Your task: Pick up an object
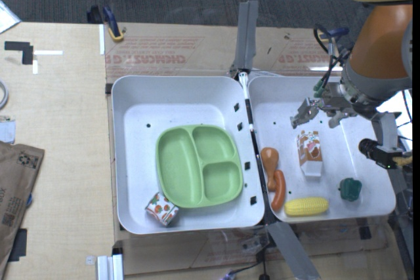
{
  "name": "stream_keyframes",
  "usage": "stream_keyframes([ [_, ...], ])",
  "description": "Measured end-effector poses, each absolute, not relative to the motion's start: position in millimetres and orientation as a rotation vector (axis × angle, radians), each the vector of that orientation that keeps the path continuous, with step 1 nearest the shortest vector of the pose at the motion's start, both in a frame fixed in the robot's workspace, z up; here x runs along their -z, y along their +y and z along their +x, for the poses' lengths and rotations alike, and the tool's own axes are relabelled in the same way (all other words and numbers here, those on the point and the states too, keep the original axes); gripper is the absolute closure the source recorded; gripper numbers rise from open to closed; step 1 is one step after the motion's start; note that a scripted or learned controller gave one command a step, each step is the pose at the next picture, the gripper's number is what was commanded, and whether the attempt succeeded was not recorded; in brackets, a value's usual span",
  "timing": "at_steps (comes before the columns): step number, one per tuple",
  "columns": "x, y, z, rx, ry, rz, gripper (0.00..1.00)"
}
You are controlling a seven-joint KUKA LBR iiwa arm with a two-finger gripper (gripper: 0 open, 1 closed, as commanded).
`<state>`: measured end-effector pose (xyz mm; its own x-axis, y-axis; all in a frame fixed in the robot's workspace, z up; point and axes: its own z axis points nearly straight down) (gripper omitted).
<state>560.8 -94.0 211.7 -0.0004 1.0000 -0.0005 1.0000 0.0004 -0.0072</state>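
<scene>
Hand (316,111) hovers with fingers apart, holding nothing, just beyond the far end of the small white-and-red carton (310,153) in the right white bin (275,98). It should centre over the carton, straddle its narrow sides, then descend.

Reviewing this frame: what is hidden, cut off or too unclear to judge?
- Claw, camera view: small and dark over the right white bin; how far it hangs above the floor is unreadable.
- Small printed carton in the left white bin: partly tucked under the green divided plate.
- White printed carton: its print is too small to read.
- Grey and orange arm: cut off by the right edge.
</scene>
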Motion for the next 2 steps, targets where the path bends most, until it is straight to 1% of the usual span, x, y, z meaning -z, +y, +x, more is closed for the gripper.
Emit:
stream_keyframes([
  [1,-111.6,-112.7,562.2,-0.007,-2.176,-2.259,0.00],
  [2,-116.7,-114.2,562.2,-0.013,-2.167,-2.261,1.00],
])
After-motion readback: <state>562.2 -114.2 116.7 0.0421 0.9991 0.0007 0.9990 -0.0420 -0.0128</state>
